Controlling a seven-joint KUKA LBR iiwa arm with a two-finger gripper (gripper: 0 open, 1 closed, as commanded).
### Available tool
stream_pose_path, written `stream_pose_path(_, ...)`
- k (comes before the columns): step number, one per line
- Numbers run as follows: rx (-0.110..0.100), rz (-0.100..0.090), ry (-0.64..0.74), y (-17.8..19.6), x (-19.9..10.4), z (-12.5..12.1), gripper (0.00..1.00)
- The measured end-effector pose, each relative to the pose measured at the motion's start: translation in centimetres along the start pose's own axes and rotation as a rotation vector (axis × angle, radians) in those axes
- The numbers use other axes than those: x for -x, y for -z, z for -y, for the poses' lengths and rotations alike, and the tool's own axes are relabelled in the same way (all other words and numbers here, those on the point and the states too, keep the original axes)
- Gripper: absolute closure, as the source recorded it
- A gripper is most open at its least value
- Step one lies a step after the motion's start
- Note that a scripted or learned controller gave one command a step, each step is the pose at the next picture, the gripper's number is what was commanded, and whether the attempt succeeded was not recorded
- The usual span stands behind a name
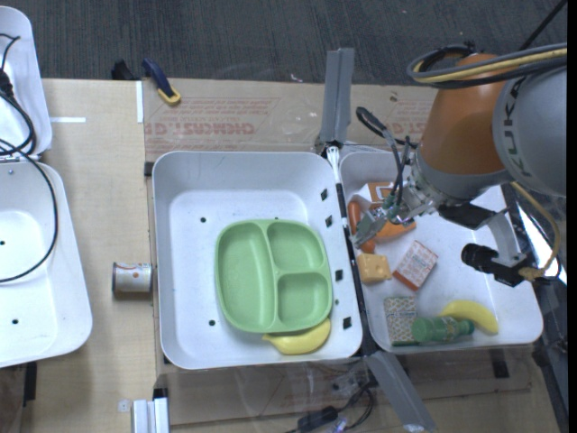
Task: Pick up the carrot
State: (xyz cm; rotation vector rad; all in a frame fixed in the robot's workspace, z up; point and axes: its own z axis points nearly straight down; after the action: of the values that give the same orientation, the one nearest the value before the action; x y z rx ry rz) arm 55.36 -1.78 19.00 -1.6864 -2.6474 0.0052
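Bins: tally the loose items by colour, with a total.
Green: 2, divided plate and bottle
Yellow: 3, banana, yellow piece under the plate's edge, cheese block
Orange: 1, carrot at the gripper
Red and white: 1, small box
Patterned: 1, packet
Total: 8

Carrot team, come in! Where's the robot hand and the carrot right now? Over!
Gripper low in right bin, at the carrot. Grip unclear. Cheese block and red-white box close beside.

"KUKA" lettering on the grey arm (532, 133), partly cut off
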Motion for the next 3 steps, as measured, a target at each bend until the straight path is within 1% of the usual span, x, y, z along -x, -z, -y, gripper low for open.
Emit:
stream_pose_path(1, 0.002, 0.001, 0.022, 0.0, 5.9, 2.2, 0.0)
stream_pose_path(2, 0.003, 0.001, 0.032, -9.9, 9.0, 3.8, 0.0)
stream_pose_path(3, 0.003, 0.001, -0.069, -9.9, 10.1, -2.5, 0.0)
